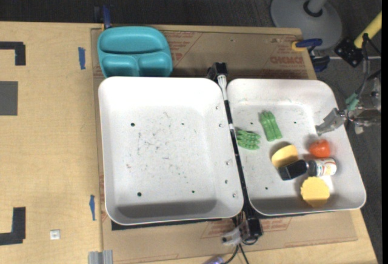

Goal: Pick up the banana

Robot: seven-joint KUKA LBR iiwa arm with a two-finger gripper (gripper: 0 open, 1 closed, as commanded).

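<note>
The banana (284,154) looks light, smooth and rigid; grasp across its middle. Whether the gripper (330,122) is open cannot be told.

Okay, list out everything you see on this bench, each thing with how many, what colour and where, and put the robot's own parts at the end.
white bins: two, white, side by side on the bench; left one at that point, right one.
teal tray: one, teal, compartmented, behind the left bin.
green toys: two, green, upper left of the right bin; second one beside the divider.
banana: one, yellow, middle of the right bin; I take this curved yellow piece for it.
black item: one, black, touching the banana's lower side.
orange ball: one, orange-red, right part of the right bin.
small bottle: one, white with orange, below the ball.
yellow block: one, yellow, front right corner.
hand: one, grey metal, above the right bin's right side, apart from the banana.
</note>
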